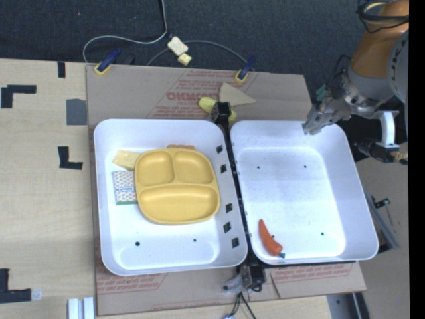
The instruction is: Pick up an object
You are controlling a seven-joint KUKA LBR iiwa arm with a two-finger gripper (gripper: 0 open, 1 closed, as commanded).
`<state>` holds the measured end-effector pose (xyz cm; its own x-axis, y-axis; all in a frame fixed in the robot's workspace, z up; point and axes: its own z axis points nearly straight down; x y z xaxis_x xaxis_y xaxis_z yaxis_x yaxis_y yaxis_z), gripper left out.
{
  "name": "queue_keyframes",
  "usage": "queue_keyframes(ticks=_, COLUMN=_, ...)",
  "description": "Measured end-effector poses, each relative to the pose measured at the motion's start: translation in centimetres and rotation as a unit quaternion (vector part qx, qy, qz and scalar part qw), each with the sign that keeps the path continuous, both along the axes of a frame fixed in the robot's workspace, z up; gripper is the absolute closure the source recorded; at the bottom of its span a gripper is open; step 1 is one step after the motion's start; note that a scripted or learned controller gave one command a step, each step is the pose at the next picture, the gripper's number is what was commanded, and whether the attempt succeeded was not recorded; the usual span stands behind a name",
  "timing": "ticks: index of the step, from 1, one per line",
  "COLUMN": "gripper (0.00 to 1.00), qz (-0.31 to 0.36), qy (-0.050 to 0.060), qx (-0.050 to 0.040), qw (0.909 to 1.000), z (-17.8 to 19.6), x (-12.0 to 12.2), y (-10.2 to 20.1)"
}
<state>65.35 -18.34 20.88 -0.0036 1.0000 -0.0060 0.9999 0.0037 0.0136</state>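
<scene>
Wooden bench (40, 198), dark carpet (265, 12)

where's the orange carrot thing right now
In the camera view, the carrot lies in the right bin, near its front-left corner, close to the divider between the two bins and far from the gripper.

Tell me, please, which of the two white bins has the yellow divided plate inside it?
The left bin holds the yellow divided plate. The right bin, nearer the gripper, holds an orange carrot-like item instead.
</scene>
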Motion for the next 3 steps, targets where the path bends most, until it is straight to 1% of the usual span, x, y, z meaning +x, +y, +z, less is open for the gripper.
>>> queue_keyframes(ticks=1, gripper=1.0, qz=0.0, qy=0.009, qx=0.0039, qw=0.9999, z=-0.5, x=-5.6, y=7.0)
queue_keyframes(ticks=2, gripper=1.0, qz=0.001, qy=0.009, qx=0.0037, qw=1.0, z=-2.2, x=-7.2, y=12.1)
queue_keyframes(ticks=3, gripper=1.0, qz=-0.003, qy=0.009, qx=0.003, qw=0.9999, z=-2.5, x=-12.3, y=11.2)
